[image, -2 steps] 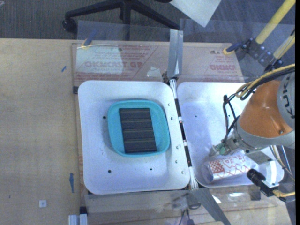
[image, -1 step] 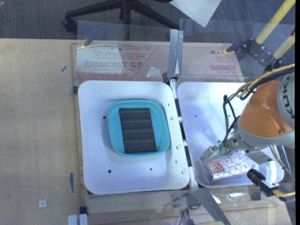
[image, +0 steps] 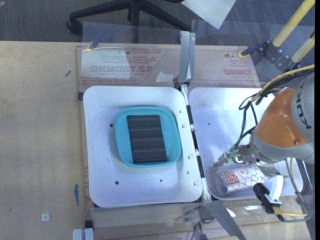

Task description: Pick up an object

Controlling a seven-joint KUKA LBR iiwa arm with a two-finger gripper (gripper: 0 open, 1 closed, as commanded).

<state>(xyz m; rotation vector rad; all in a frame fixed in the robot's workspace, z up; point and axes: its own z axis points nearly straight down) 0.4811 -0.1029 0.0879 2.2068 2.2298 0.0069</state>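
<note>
Item: cup (image: 240,179), white with red pattern, lying on its side in the near part of the right bin (image: 210,129), close to the near wall.

Item: gripper (image: 239,156), low over the cup's far side, at or just above its surface. Whether it is wide, narrow or holding anything cannot be told; the wrist hides it.

Risk, as judged: a cup on its side may roll or slip toward the near wall if pressed off-centre, so a closing grasp could miss. The wall leaves little room on that side.

Item: arm (image: 282,124), reaching in from the right, orange band above the wrist, bent down steeply over the right bin, cables looped alongside.

Item: left bin (image: 100,184), holding a teal tray (image: 122,124) with a dark ribbed block (image: 146,139) inside, well apart from the gripper.
</note>
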